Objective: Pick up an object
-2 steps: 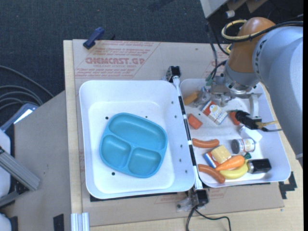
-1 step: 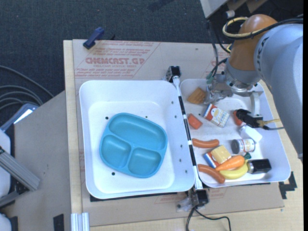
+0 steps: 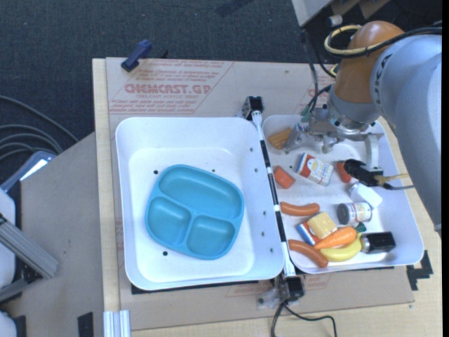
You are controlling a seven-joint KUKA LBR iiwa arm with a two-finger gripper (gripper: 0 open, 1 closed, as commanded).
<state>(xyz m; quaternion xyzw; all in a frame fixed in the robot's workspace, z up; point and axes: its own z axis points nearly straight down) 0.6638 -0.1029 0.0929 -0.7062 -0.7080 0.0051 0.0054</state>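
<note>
My gripper (image 3: 311, 136) hangs over the far part of the right bin (image 3: 405, 213), above a brown pastry-like piece (image 3: 279, 139) and just beyond a small white and red carton (image 3: 313, 168). Nothing shows as held by it. Several toy foods lie in this bin: an orange-red chunk (image 3: 283, 177), a sausage (image 3: 299, 208), a yellow cheese block (image 3: 323, 224), a carrot (image 3: 337, 238), a banana (image 3: 342, 252), a second sausage (image 3: 307, 253) and a small jar (image 3: 354, 213).
The left bin (image 3: 133, 153) holds a blue divided plate (image 3: 194, 210). A black block (image 3: 379, 241) lies at the right bin's near right corner. The bins' shared rim (image 3: 270, 188) runs between them. The arm (image 3: 407, 69) fills the upper right.
</note>
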